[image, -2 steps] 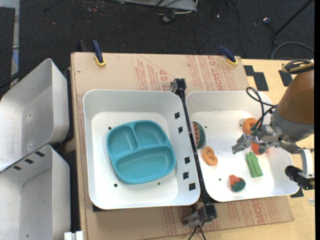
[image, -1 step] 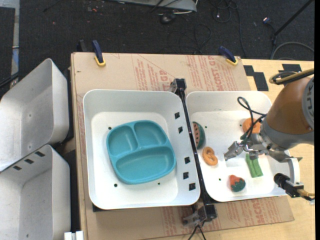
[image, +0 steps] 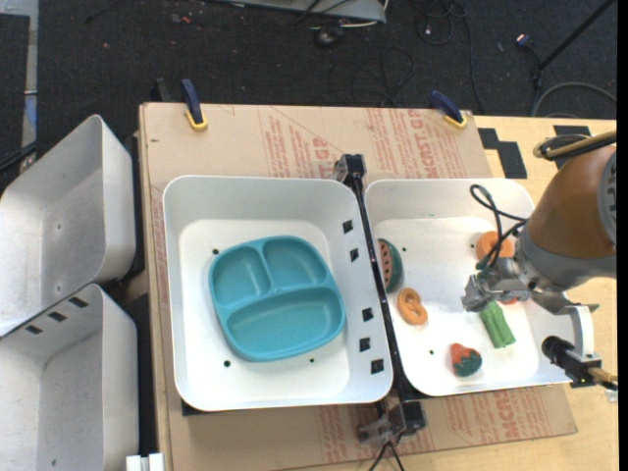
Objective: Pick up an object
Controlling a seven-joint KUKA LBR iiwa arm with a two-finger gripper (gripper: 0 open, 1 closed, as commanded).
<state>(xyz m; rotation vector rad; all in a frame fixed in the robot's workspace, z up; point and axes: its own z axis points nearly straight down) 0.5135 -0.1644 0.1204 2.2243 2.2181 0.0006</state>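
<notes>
We list the bench from left to right.

Item one: two spare white tubs (image: 59, 263) stand off the bench at the far left, one nearer than the other.

Item two: a brown board (image: 294, 135) carries both bins, with a yellow clamp (image: 196, 116) at its far left corner and another yellow clamp (image: 452, 116) at its far right.

Item three: the left bin (image: 186, 214) holds a teal divided plate (image: 277, 297), lying flat near the middle, with two small compartments on the far side and one large one on the near side.

Item four: the right bin (image: 432, 199) holds the loose things. A round slice with a red face and green rim (image: 392, 263) leans against the left wall. Just right of it and a little nearer lies an orange curled piece (image: 412, 307). Nearer still, close to the near wall, sits a red and green lump (image: 465, 359). A green stick (image: 497, 325) lies right of the orange curled piece, tilted. An orange thing (image: 489, 245) sits farther back, partly hidden by a black cable.

Item five: the gripper (image: 488, 292) hangs over the right bin, right at the far end of the green stick. We cannot tell how the jaws stand, nor whether they touch the stick. The arm (image: 579, 214) comes in from the right.
</notes>
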